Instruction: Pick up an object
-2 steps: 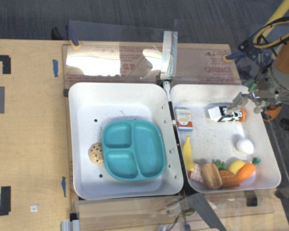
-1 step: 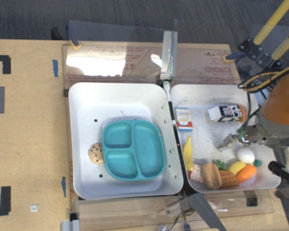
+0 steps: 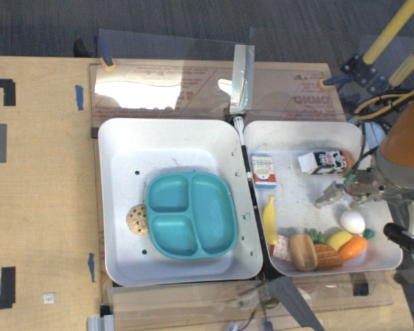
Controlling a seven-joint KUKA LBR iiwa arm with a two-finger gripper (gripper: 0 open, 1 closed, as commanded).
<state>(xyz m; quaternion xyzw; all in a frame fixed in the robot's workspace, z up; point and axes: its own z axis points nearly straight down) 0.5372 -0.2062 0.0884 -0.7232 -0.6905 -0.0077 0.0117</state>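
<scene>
Gripper [image 3: 339, 193]: one, at the end of the arm [image 3: 400, 150] entering from the right, over the right bin [image 3: 290, 143]. Fingers [image 3: 326, 199] spread apart, released, nothing between them; tips point left and slightly downward in the view.

Nearest candidate: white egg [image 3: 352, 222], one, just below and to the right of the fingertips, near but apart from them. Round, so no long axis to align with.

Right bin contents, counted:
- milk carton [image 3: 323, 161], one, lying on its side above the gripper, long axis left to right.
- small box [image 3: 263, 170], one, against the left wall.
- banana [image 3: 269, 221], one, long axis running top to bottom along the left wall.
- bread roll [image 3: 303, 251], one.
- lemon [image 3: 339, 240], one.
- carrot [image 3: 354, 247], one; the last three are clustered along the near wall beneath the egg.

Left bin [image 3: 117, 185], well apart from the gripper:
- teal divided plate [image 3: 191, 214], one, three compartments.
- cookie [image 3: 137, 220], one, touching the plate's left edge.
</scene>
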